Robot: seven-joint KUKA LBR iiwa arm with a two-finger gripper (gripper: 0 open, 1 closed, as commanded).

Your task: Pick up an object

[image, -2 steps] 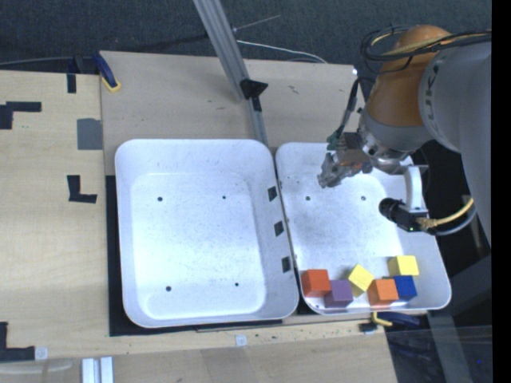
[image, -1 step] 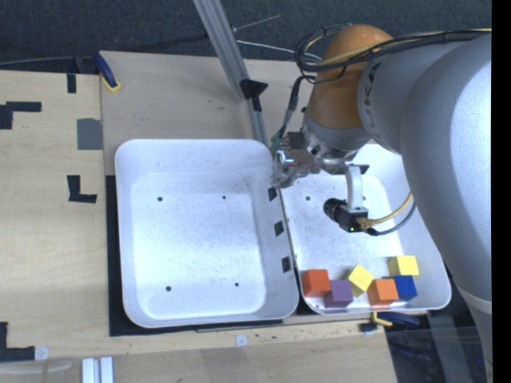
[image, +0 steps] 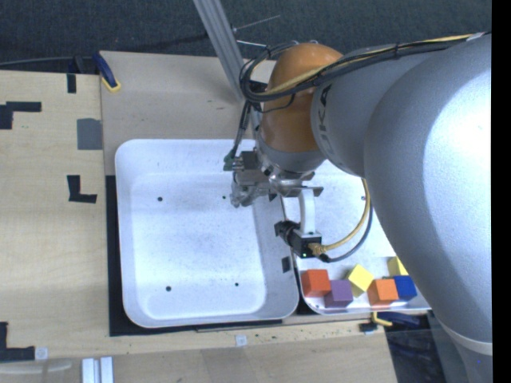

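Note:
Several small blocks lie in the near corner of the right bin (image: 319, 306): an orange-red block (image: 316, 281), a purple block (image: 341, 292), a yellow block (image: 360, 278), an orange block (image: 385, 290) and a blue block (image: 405, 287). My gripper (image: 242, 188) hangs over the right side of the left bin (image: 176, 238), well up and left of the blocks. Nothing shows in its grasp. The big grey arm and its orange band (image: 297, 94) hide most of the right bin.
The left bin's white floor shows only small dark specks. A metal rail (image: 215, 30) slants up behind the arm. A yellow cable (image: 355, 234) loops below the wrist. Black tape marks lie on the wooden bench (image: 48, 238) at left.

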